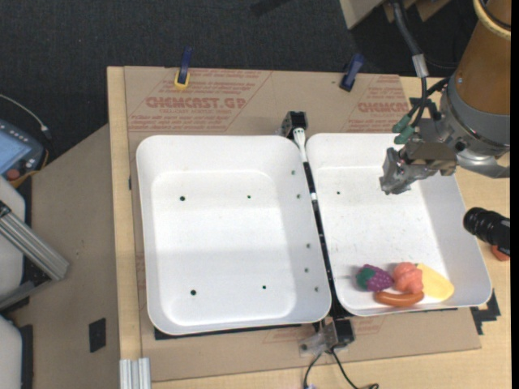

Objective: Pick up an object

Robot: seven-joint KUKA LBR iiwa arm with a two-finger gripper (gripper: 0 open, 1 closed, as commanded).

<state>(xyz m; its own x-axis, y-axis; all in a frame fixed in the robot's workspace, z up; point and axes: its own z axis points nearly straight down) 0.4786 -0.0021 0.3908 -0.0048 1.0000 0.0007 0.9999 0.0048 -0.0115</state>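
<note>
Where the bench is scanned from the left, the left bin (219,233) is noted first, then the right bin (357,217) beside it. Clustered at the right bin's near edge are purple grapes (375,278), an orange sausage-shaped toy (399,298), a pink-orange toy (408,276) and a yellow piece (438,284). The gripper (396,183) is seen above the bin's far part, well apart from them; its state cannot be told.

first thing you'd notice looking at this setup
The bright cluster of toy food in the near corner of the right bin: purple grapes, something orange-pink, a yellow piece and a red-orange sausage shape. Next, the hand hanging over that bin's far part, well away from the toys.
</note>
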